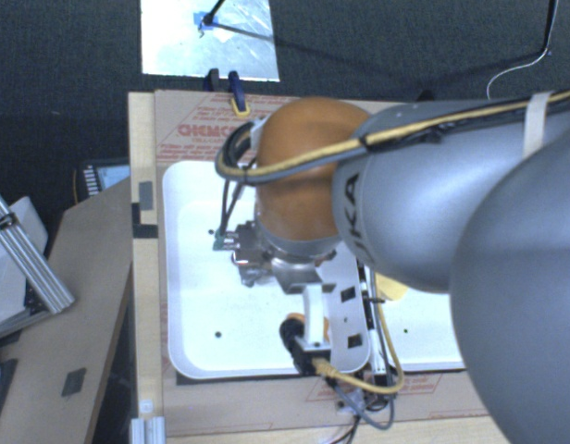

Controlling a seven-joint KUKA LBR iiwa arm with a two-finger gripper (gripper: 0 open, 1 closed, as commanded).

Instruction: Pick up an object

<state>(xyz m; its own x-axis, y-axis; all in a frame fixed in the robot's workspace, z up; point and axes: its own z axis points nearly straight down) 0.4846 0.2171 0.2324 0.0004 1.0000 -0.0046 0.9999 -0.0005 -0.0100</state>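
The grey arm (452,220) is seen reaching in from the right and covering much of the frame, its thickest link lying over the right side of the bench (100,285). A white bin (197,276) is set on the bench, resting on a cardboard sheet (188,128) with red print; the bin's left half is bare apart from a few small dark specks, and its right half is hidden under the arm. A shiny silver sheet (208,21) is laid on the dark floor beyond the bench. The orange band (299,174) is seen as a dome over the bin's middle, with the wrist pointed down below it. The gripper (333,339) is hung low over the near edge of the bin, seen from above and behind; whether it is released or clenched cannot be told, and nothing is seen held in it. A metal rail (26,257) is leaned at the far left. A yellow cable (294,160) is run along the arm and looped past the band. A blue and yellow clamp (237,95) is fixed at the cardboard's far edge. A yellow thing (393,291) is glimpsed in the bin just right of the gripper, mostly hidden by the arm.
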